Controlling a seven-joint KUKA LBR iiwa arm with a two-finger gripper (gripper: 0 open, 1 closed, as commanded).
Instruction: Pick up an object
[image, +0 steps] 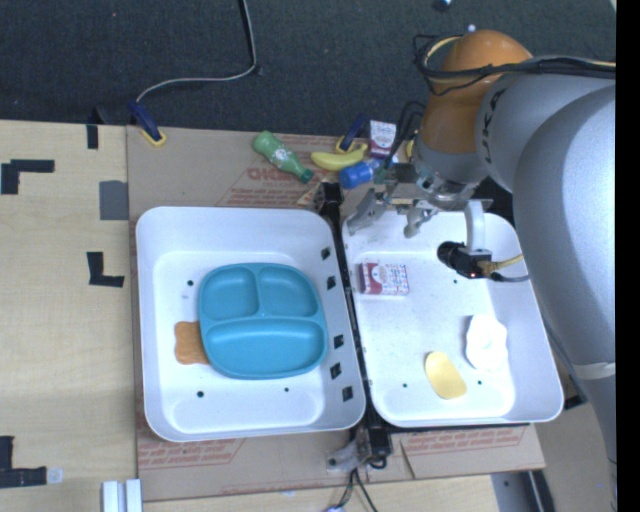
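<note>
Over the right bin: my arm (560, 200), grey, reaching in from the right.
Tabletop (60, 300): two white bins side by side.
Left bin (160, 300): blue divided plate (262, 320), over an orange piece (187, 343).
Right bin (520, 395): red-and-white packet (384, 278), white lump (486, 343), yellow piece (445, 375).
My jaws (415, 205): at the bin's far edge; whether released or clenched, I cannot tell.

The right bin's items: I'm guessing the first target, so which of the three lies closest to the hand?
The small red-and-white packet, lying just below the hand near the bin's upper left. The yellow piece and the white lump lie farther down the bin.
</note>
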